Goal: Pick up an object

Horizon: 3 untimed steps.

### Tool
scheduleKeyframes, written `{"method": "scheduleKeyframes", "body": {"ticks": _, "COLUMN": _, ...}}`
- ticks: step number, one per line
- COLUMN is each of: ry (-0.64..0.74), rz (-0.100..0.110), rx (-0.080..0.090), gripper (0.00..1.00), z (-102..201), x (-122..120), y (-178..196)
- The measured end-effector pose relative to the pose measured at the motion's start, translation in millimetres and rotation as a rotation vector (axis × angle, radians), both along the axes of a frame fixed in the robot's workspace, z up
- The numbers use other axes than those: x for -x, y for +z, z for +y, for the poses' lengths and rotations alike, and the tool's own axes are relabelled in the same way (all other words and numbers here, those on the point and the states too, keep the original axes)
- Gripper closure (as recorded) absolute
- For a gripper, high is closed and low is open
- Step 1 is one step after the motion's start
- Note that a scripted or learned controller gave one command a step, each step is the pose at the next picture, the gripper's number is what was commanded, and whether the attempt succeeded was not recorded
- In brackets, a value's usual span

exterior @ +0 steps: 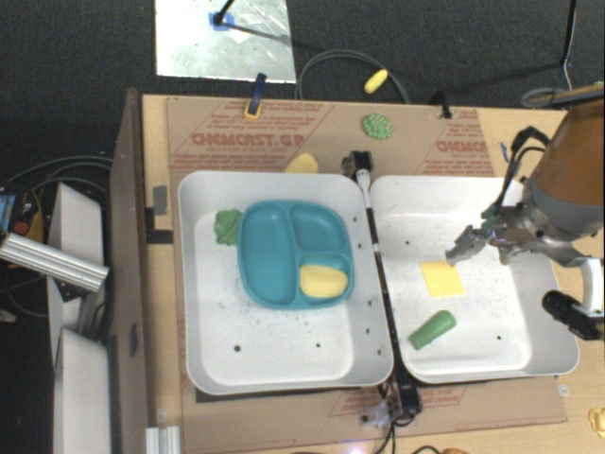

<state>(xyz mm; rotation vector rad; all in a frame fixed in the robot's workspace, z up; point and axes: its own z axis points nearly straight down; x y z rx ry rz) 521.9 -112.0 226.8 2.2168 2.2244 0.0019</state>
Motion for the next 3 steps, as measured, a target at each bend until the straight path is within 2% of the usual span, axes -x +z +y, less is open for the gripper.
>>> {"method": "scheduleKeyframes", "body": {"ticks": 1, "ry": -0.002, "rz": 0.009, "rx": -0.002, "gripper": 0.00, "z": 7, "x": 2, "y": -142}}
{"method": "scheduleKeyframes", "body": {"ticks": 2, "ry": -0.003, "rz": -0.003, "rx": 0.003, "gripper": 0.00, "z": -28, "x": -36, "y": -142}}
{"method": "scheduleKeyframes", "body": {"ticks": 3, "ry": -0.003, "rz": 0.000, "rx": 0.000, "gripper": 0.00, "z": -34, "x": -11, "y": -97}}
